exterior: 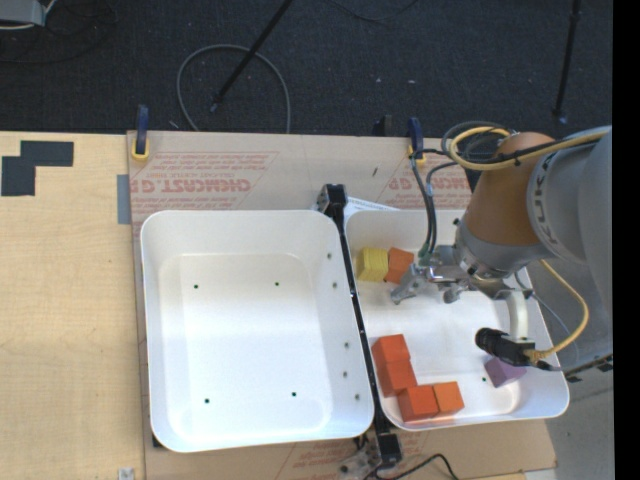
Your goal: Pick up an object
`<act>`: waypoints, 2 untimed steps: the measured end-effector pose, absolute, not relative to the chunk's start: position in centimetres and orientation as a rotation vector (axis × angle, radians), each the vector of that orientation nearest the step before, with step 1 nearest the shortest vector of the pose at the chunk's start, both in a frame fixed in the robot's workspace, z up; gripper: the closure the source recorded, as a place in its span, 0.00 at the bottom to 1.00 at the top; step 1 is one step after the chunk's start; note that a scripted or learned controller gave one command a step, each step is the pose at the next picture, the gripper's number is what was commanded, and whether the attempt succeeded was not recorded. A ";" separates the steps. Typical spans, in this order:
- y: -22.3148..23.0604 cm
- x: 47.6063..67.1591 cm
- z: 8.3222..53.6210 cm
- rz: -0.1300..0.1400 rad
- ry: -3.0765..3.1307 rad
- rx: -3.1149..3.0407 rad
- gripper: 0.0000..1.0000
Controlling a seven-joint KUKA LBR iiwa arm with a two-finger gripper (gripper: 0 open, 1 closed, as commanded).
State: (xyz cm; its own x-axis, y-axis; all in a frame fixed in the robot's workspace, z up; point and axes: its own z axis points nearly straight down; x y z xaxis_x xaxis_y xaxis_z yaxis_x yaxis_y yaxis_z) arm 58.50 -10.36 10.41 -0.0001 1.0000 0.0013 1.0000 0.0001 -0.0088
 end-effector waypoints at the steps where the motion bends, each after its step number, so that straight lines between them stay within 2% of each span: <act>1: -10.8 56.7 9.5 0.002 -2.144 -2.294 0.00; 2: -12.1 65.9 8.8 0.018 -2.213 -2.212 0.00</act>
